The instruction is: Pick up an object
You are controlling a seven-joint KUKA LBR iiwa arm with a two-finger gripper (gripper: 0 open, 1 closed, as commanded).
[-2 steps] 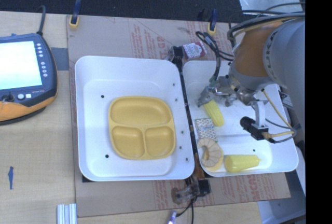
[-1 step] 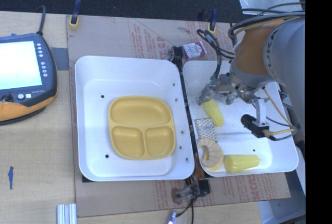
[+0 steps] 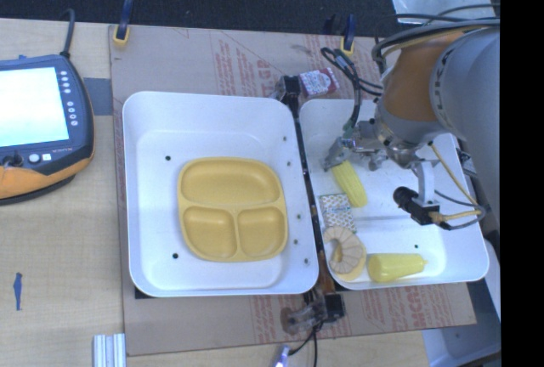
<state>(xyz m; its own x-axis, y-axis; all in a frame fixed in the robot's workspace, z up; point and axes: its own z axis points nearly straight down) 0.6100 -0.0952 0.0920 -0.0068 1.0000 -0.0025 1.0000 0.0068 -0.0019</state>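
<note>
Just below the claw (image 3: 367, 151), touching or nearly so: a small yellow corn cob (image 3: 349, 184), lying slanted on the floor of the right bin (image 3: 459, 259). Toy-like by the look of it, so probably light, stiff and a little slick; rounded too, hence likely to roll or squirt out if pinched near an end. Best taken across the middle, fingers square to the long axis. Claw state: cannot tell, the metal parts under the grey wrist being too tangled with cables to read. Nothing visibly held. Further below the claw, past the cob: a small patterned packet (image 3: 335, 208), flat and probably soft, hard to get under. Below that again, a pale ring-shaped piece (image 3: 345, 251) near the bin's front edge, and beside it, down and to the right of the claw, a second yellow lump (image 3: 395, 266), stubby and smooth. Right of the claw, a black fitting (image 3: 414, 204) on cables. Well off to the left of the claw: the left bin (image 3: 144, 187) with a yellow divided tray (image 3: 231, 208); beyond it, a handheld pendant (image 3: 38, 123) on the bench.
</note>
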